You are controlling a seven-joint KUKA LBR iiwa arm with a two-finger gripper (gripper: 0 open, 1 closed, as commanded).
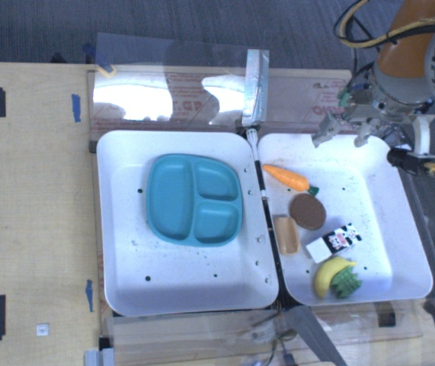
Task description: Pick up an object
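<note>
The right bin [400, 227] holds an orange carrot [286, 177], a brown round disc [307, 211], a tan block [286, 235], a black-and-white cow toy [339, 241], a yellow banana [328, 273] and a green broccoli piece [347, 283]. My gripper [344, 133] hangs over the far edge of the right bin, above and to the right of the carrot. Its fingers are spread open with nothing between them.
In the left bin [118, 242] lies a teal divided plate [195, 200]. A clear panel with a metal post [255, 86] stands behind the bins. The arm with its orange band [423, 14] and yellow-black cables comes in at the top right.
</note>
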